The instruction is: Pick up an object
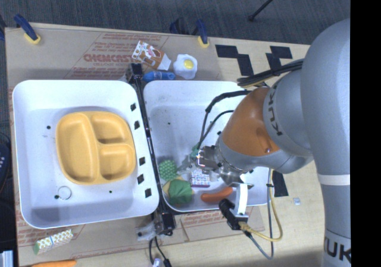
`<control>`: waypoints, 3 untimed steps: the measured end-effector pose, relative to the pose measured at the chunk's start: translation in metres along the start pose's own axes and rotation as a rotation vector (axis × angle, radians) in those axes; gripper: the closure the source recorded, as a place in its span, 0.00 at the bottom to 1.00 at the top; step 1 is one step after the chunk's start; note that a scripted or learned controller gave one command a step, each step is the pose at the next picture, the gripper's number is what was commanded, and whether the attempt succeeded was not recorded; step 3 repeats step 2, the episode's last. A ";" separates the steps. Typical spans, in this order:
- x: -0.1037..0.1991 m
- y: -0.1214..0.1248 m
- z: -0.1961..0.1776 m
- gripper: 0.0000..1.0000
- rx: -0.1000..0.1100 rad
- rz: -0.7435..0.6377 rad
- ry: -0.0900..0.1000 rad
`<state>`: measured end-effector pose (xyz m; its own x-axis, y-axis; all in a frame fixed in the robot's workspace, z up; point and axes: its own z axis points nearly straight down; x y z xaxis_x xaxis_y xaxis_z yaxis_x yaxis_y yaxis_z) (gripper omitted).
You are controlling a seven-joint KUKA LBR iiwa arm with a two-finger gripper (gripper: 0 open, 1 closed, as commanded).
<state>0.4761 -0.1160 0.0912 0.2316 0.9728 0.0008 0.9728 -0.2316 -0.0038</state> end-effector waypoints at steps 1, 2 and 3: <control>0.000 0.000 -0.010 1.00 0.003 -0.005 0.000; -0.005 0.020 -0.142 1.00 -0.003 -0.028 -0.001; -0.005 0.020 -0.142 1.00 -0.003 -0.028 -0.001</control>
